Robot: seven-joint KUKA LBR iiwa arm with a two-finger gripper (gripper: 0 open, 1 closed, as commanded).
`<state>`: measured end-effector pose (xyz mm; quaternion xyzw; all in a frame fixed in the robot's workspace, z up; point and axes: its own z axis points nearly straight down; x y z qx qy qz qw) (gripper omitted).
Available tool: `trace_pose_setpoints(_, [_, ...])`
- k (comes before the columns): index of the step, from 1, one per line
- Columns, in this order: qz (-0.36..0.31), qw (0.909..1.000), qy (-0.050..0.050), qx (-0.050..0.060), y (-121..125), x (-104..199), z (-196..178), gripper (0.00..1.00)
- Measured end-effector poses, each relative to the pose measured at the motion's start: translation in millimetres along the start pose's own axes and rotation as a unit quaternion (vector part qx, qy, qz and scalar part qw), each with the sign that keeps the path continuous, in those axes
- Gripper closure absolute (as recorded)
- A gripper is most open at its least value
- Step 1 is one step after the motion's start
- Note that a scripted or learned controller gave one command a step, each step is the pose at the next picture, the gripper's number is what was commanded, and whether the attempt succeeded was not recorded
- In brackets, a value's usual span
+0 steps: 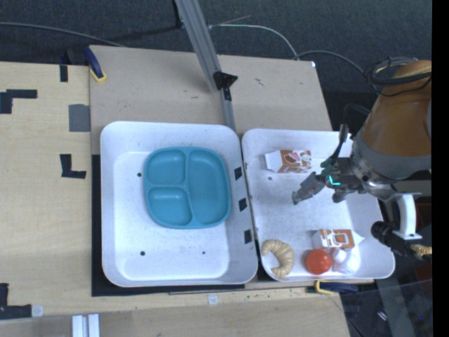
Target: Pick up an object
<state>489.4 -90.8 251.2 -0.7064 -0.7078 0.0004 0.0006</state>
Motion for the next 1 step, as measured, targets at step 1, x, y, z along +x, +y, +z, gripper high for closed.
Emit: trace_pose_setpoints(1, [0.000,1.0000,0.000,0.003,-1.0,3.1,43.6,0.00])
